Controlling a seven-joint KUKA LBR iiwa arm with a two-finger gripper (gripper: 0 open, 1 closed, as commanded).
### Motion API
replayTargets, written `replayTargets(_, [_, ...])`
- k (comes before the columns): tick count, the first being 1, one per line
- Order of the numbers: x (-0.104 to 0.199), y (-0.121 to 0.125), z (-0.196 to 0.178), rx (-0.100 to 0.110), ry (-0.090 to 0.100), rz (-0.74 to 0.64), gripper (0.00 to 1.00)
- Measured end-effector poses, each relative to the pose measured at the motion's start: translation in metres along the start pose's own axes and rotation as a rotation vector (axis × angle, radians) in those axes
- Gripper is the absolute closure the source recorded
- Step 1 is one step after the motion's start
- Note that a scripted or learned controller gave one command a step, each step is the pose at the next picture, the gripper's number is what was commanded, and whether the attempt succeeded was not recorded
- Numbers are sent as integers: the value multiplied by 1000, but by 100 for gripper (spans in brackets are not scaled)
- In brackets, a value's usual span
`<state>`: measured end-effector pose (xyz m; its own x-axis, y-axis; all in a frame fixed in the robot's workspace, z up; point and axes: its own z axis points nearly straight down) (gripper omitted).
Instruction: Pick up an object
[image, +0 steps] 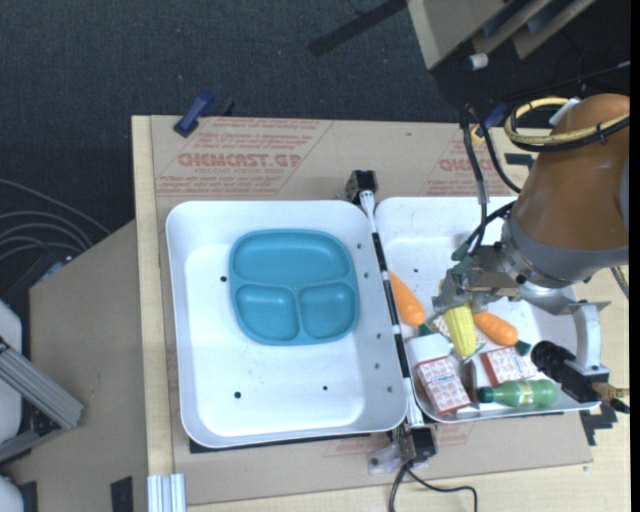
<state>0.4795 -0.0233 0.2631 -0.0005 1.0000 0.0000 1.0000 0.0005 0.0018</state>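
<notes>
The right bin holds an orange carrot near its left wall, a yellow corn cob, a second orange carrot, two red-and-white cartons and a green bottle along the front. My gripper hangs low over the bin, just above the corn cob and between the two carrots. The wrist above it hides the fingers.
The left bin carries a blue three-compartment tray. A black clamp sits at the back between the bins. The arm's orange band looms over the right bin's back right. Cables lie off the bench at left.
</notes>
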Motion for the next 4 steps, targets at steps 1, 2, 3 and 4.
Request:
replayTargets(1, [74,0,2,2,0,-1,100])
replayTargets(2, [39,-1,17,5,0,1,100])
replayTargets(3, [-32,0,-11,2,-1,1,100])
replayTargets(4, [11,0,3,5,1,0,100])
